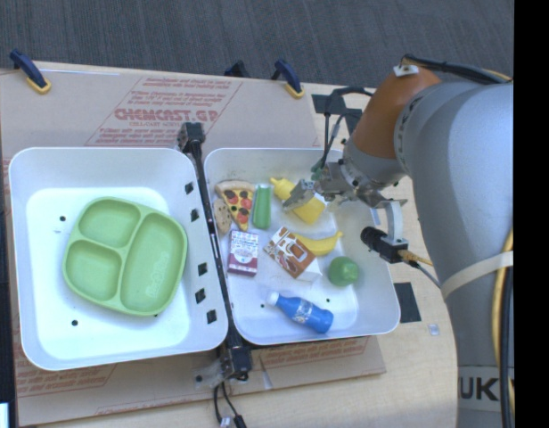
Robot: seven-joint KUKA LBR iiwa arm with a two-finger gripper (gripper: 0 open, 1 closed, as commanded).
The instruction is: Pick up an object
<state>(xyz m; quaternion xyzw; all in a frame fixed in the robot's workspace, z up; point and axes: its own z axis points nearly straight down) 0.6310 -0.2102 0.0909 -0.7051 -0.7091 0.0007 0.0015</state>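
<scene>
Camera view: we saw the gripper (303,192) low in the right bin (374,306), at a yellow toy (308,208); we could not tell its opening or hold.

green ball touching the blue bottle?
Apart. The camera view shows bare white bin floor between the green ball and the blue bottle, which lies below and left of it.

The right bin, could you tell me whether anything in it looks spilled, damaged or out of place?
Nothing stands out. The right bin holds a loose jumble: pizza slice, banana, green ball and a blue bottle lying on its side, none visibly damaged.
</scene>
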